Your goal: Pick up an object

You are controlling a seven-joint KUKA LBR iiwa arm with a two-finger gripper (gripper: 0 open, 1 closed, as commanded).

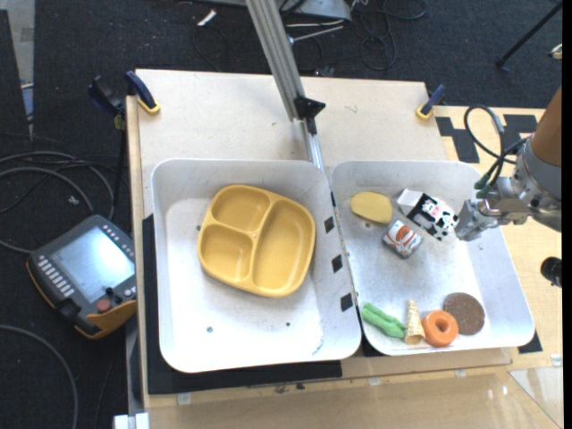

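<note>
Several small things crowd your right bin (500, 266), and the likeliest target is the black-and-white box (427, 213), lying tilted just beside the gripper (468, 222). Your risk is a nudge rather than a grasp: the box sits against the gripper's near side, not between the fingers, so closing could shove it into the small can (403, 238) next to it. I cannot tell whether the fingers are wide or narrow; they blur into the wrist. Farther off lie the yellow piece (372, 206), orange ring (440, 327), and the yellow divided plate (256, 239) in the left bin (179, 329).
</note>
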